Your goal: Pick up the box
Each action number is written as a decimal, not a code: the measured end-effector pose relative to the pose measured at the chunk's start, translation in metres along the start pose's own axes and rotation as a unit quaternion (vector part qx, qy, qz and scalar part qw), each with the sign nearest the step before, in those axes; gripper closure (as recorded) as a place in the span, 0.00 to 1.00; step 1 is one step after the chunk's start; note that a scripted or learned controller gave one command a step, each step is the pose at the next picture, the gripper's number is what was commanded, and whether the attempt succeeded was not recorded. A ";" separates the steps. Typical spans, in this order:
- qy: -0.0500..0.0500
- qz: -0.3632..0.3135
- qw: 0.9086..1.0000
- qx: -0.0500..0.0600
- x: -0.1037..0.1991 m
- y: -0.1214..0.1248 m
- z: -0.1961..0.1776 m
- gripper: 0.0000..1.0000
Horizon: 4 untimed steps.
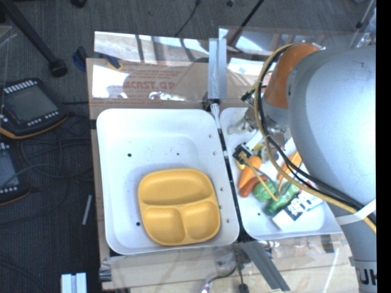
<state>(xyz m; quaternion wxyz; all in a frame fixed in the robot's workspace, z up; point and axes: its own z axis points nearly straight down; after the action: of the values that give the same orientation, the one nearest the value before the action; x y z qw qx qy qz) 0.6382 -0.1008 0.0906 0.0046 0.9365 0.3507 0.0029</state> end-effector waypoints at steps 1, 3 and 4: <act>0.003 0.094 0.996 -0.001 -0.097 -0.060 -0.002 0.00; 0.003 0.163 0.987 0.000 -0.082 -0.060 -0.002 0.00; 0.004 0.143 0.990 -0.001 -0.115 -0.095 -0.002 0.00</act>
<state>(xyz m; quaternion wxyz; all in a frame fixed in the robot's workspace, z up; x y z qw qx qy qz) 0.4890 -0.1047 0.0916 0.0040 0.9770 0.2131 0.0080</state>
